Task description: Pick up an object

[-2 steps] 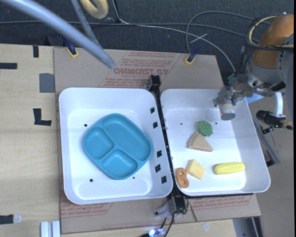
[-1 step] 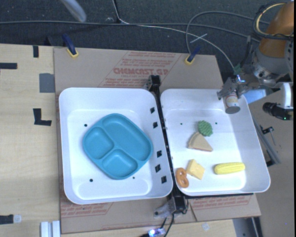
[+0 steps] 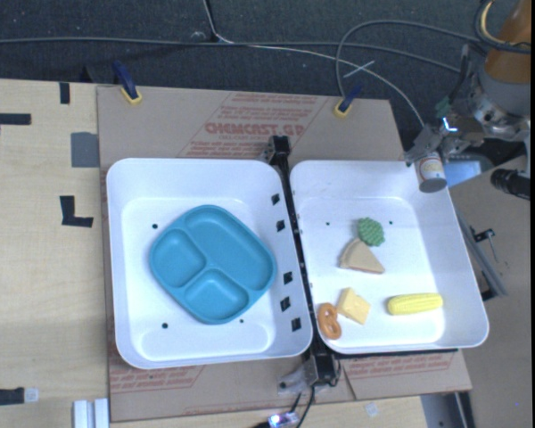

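Cardboard point(image 3: 250, 123) is lying under two white bins. At nine o'clock, the left bin point(image 3: 125, 239) is holding a blue divided plate point(image 3: 212, 263). The right bin point(image 3: 455, 275) is holding a green broccoli piece point(image 3: 370, 231), tan wedge point(image 3: 361, 258), yellow cheese block point(image 3: 354, 307), orange pretzel point(image 3: 328, 320) and corn cob point(image 3: 415, 304). At two o'clock, the gripper point(image 3: 446, 154) is hovering; its jaw state I cannot tell.

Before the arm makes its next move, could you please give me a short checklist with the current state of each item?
1. Objects lie in the right bin: ok; green piece, wedge, cheese cube, corn cob, pretzel.
2. Objects spaced apart: not ok for green piece and wedge, which touch.
3. Gripper above the objects: not ok, it is at the bin's far right corner.
4. Fingers' state: cannot tell.
5. Blue tray lies in the left bin: ok.
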You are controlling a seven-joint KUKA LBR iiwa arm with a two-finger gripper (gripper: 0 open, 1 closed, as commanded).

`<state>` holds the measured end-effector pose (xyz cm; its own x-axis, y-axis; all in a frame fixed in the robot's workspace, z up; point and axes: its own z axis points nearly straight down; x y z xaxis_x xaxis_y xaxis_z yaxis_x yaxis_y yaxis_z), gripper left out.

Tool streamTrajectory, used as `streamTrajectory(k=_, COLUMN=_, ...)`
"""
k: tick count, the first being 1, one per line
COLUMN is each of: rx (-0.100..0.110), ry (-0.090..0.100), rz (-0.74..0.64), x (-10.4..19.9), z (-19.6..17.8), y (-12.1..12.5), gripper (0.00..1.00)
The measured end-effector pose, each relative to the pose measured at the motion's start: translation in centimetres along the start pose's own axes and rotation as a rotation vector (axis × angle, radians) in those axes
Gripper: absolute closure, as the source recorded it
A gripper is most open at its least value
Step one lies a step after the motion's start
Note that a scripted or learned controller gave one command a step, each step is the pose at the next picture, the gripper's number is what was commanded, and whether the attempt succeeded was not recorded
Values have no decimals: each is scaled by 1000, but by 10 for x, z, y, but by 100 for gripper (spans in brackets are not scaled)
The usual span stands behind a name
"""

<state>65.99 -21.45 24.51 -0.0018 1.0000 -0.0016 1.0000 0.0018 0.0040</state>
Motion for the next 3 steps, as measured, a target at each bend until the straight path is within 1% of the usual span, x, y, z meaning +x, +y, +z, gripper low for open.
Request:
streamTrajectory(k=1, rx=1, ry=1, rz=0, x=0, z=-32, y=1, gripper=100)
streamTrajectory(k=2, rx=6, ry=2, rz=-2, x=43, z=-33, y=-18, gripper=100)
streamTrajectory(k=3, rx=8, ry=3, rz=-3, x=96, z=-13, y=-35, gripper=100)
